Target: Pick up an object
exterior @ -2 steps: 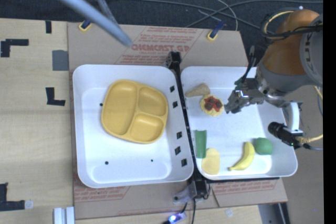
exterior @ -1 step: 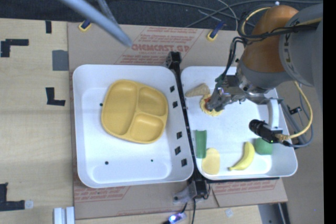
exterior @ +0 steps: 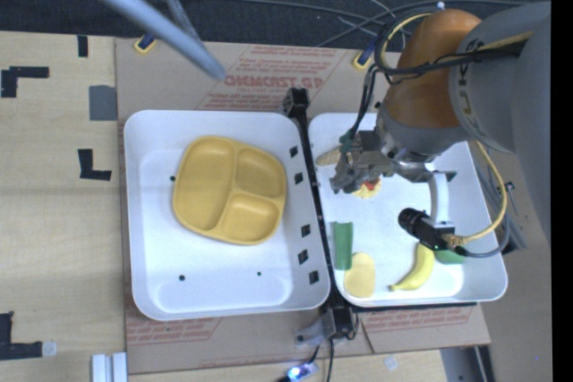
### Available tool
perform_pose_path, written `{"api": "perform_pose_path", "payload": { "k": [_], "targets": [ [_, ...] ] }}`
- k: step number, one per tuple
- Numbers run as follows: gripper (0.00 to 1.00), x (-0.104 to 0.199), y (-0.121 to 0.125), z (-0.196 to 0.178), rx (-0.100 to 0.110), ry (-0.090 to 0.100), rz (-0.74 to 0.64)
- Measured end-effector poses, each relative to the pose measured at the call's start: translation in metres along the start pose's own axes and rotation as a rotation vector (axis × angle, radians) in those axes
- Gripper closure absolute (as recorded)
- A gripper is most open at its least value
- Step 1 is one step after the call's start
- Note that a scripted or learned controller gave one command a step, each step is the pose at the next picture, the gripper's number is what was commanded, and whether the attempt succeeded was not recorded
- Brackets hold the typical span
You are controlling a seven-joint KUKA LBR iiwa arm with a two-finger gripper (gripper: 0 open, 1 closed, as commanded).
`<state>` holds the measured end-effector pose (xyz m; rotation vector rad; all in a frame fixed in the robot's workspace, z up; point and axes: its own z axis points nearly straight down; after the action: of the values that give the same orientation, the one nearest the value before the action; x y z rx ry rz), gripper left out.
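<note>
In the camera view, two white bins are seen side by side on a brown cardboard sheet [exterior: 269, 76] printed with red letters, which is laid on the wooden bench [exterior: 54, 219]. The left bin [exterior: 224, 282] is occupied by a yellow divided plate [exterior: 230, 190], which is set slightly above the bin's middle and lies flat, with its three compartments facing up.

The arm [exterior: 510, 76] is reached in from the right over the right bin [exterior: 470, 282], and its orange band [exterior: 434, 72] is seen above the wrist. The gripper [exterior: 356, 170] is held low over the upper left part of that bin, close to the wall shared with the left bin. Whether it is wide, narrow or closed on anything cannot be told from this angle.

A small red and yellow object [exterior: 369, 186] is seen just below the gripper, partly hidden by it; contact between the two cannot be judged. A green strip [exterior: 342, 246] is laid along the left wall of the right bin, nearer the front. A pale yellow round piece [exterior: 360, 275] is placed just beside the strip's lower end, touching or nearly touching it. A banana [exterior: 414, 269] is found to the right of the round piece, near the front wall, curved upward toward the right.
</note>
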<state>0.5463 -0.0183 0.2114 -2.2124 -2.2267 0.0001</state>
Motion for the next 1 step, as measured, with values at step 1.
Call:
{"api": "perform_pose_path", "payload": {
  "k": [1],
  "targets": [
    [1.0, 0.0505, -0.0055, -0.011, -0.001, 0.0, -0.001]
  ]
}}
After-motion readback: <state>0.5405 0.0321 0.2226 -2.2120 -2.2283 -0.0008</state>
